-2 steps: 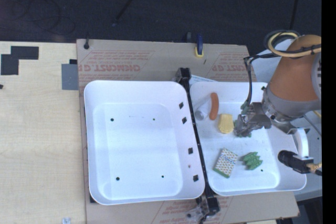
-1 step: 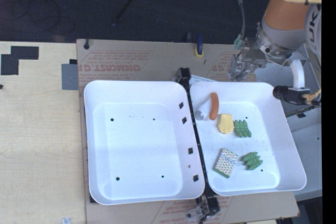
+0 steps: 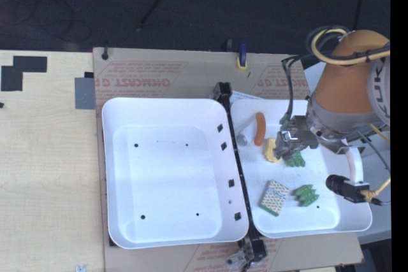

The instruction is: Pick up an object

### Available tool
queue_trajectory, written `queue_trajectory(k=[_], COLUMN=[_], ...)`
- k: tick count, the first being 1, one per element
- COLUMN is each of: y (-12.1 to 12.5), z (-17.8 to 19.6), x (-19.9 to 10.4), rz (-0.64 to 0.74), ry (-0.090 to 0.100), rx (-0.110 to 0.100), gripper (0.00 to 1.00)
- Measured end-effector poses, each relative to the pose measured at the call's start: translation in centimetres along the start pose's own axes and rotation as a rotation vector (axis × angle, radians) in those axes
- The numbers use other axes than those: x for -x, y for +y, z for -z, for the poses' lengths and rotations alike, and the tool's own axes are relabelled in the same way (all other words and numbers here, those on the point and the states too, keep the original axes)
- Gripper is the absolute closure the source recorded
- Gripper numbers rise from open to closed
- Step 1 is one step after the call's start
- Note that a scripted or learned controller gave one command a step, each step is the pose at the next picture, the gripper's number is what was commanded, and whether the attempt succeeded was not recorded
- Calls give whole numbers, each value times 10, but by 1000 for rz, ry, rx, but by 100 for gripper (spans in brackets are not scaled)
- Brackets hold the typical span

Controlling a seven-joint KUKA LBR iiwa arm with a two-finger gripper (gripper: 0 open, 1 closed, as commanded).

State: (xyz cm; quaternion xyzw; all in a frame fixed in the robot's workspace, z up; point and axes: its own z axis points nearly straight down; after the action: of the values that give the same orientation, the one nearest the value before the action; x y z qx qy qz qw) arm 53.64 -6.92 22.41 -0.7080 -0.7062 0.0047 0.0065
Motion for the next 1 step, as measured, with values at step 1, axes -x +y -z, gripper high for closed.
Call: queue_trajectory(k=[1], y=[5], z=[14], x=[1], rz=[1], ry=[-1], rx=[8], gripper=[100])
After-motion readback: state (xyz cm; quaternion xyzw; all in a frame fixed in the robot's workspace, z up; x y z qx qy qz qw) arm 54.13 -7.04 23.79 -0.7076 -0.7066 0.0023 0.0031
